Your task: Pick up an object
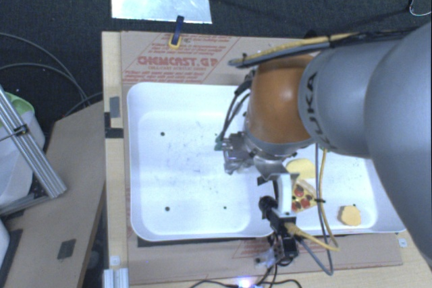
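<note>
**Gripper low at the seam between the bins, nothing seen in its grasp**

We cannot tell whether the jaws are apart or together, because the wrist hides them from above. What we can make out of the gripper is a metallic cluster low over the strip where the two bins meet. We see no object between the jaws, so we count nothing as held.

Just to the right of the gripper, in the right shallow white plastic bin, lie the candidates for the pick. A pale yellow rounded piece sits nearest, partly under the arm. A flat wedge-shaped toy slice with red spots lies just below it; we cannot tell whether the two touch. A small orange-yellow lump rests apart from both, near the bin's front rim. The left shallow white plastic bin shows dark specks on its floor. The grey arm with its orange band covers much of the right bin, and both bins rest on a printed cardboard sheet.

We judge this to be the approach or grasp step, with the pick not yet achieved. The next move likely calls for centring the jaws over one piece, probably the pale yellow one, then closing and lifting straight up. The flat slice looks the hardest to grip.
</note>
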